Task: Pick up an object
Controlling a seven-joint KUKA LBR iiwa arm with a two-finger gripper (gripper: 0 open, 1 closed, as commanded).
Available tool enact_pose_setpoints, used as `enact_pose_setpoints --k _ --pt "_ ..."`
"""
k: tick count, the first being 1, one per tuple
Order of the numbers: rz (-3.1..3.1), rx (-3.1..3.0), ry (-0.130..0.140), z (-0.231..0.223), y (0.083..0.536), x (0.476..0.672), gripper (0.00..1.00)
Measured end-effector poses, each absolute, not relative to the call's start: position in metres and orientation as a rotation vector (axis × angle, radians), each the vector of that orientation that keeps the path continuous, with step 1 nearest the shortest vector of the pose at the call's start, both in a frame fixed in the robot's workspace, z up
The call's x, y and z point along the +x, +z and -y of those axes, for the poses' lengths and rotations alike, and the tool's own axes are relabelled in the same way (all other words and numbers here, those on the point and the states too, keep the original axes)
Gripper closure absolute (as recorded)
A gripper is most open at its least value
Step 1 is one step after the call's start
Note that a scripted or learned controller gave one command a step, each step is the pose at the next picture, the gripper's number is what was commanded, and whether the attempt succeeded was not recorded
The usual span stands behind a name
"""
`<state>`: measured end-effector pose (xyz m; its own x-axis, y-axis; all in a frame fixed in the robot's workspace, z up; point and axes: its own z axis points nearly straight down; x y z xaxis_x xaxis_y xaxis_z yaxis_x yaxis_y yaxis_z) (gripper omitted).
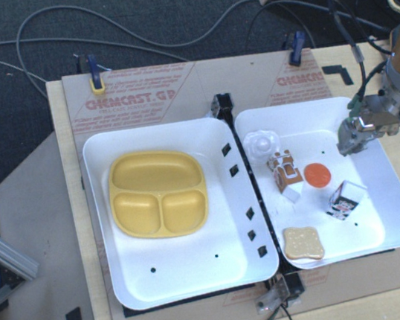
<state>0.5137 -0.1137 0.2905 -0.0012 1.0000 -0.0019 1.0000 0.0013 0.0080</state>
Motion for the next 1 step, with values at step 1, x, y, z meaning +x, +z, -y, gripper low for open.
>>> enact_pose_setpoints --k 1 --pt "-2.221 2.218 0.003 0.1136 0.2969 0.5144 1.00"
